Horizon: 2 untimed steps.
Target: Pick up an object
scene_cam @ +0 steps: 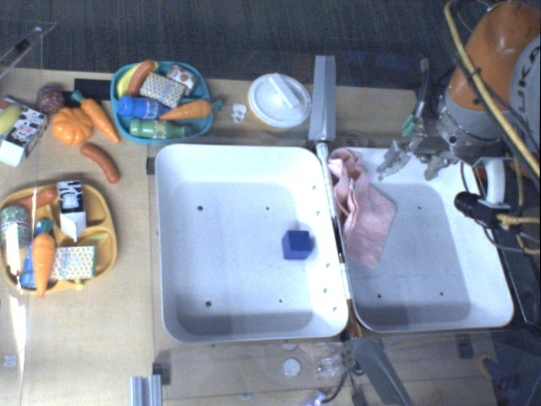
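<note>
- Lying at the far left of the worktop point(127, 311), a yellow tray point(101, 227) holds toy food: a carrot, small cartons and a printed packet.
- Above it on the worktop sit a small orange pumpkin point(69, 125), a loose carrot point(101, 118) and a sausage point(101, 162).
- A blue bowl point(162, 100) near the back edge is heaped with more toy food, among it a blue bottle and a carrot.
- A round white lid-like dish point(280, 100) stands just behind the left bin.
- The left bin point(245, 163) carries a single blue cube point(297, 244), right of the bin's middle and apart from every wall.
- A pink cloth point(363, 214) lies crumpled in the right bin point(439, 311), against its left wall and touching the divider between the bins.
- The jaws point(414, 161) hang over the back edge of the right bin, just right of the cloth's top; the two fingers stand spread apart with nothing between them.
- The grey and orange arm point(499, 49) reaches in from the upper right, with cables looping beside it.
</note>
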{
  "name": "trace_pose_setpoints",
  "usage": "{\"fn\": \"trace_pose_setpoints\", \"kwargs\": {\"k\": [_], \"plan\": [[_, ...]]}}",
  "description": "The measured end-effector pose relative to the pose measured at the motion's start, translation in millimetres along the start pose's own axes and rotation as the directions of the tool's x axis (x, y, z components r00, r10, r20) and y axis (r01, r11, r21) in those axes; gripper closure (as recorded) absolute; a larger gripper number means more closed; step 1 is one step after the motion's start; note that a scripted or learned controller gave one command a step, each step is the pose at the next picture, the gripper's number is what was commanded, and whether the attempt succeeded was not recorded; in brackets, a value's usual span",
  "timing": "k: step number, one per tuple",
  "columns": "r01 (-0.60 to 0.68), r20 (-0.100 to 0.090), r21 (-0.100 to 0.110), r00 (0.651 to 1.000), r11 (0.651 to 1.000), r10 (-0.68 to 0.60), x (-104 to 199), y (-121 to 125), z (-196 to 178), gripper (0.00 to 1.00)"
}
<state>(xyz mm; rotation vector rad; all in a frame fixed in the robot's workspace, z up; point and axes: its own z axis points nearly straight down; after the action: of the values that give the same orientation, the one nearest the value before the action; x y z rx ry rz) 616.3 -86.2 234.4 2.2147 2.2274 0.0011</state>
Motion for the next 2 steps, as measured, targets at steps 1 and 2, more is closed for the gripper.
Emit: {"fn": "trace_pose_setpoints", "kwargs": {"k": [1, 2], "plan": [[0.003, 0.000, 0.001, 1.000, 1.000, -0.003, -13.7, 14.2, 79.4, 0.00], [0.108, 0.000, -0.004, 0.994, 0.994, -0.108, -14.5, 13.9, 139.5, 0.00]]}}
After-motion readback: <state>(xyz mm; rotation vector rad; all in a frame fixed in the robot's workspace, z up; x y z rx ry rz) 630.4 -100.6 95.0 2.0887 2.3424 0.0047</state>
